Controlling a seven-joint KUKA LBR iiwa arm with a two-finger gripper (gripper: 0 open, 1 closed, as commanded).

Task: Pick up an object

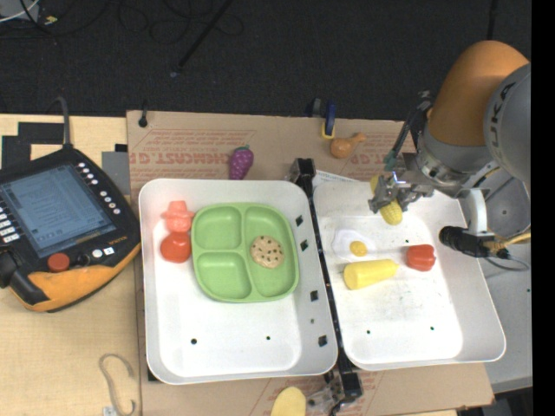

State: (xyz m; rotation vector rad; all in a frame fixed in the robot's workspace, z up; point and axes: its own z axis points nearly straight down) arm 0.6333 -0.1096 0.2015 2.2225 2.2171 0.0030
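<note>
Pinching a small yellow object (392,213), possibly corn, the gripper (389,203) is seen over the right bin (434,336). A fried egg (352,244), yellow cylinder (370,274) and red pepper (421,256) are found nearby.

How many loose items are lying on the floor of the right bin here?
3: a fried egg near the middle, a yellow cylinder just below it, and a red pepper to their right. A yellow piece sits at the gripper; whether it rests on the floor is unclear.

arm reaches in from right; hand (390,204) low — fingers closed
</note>
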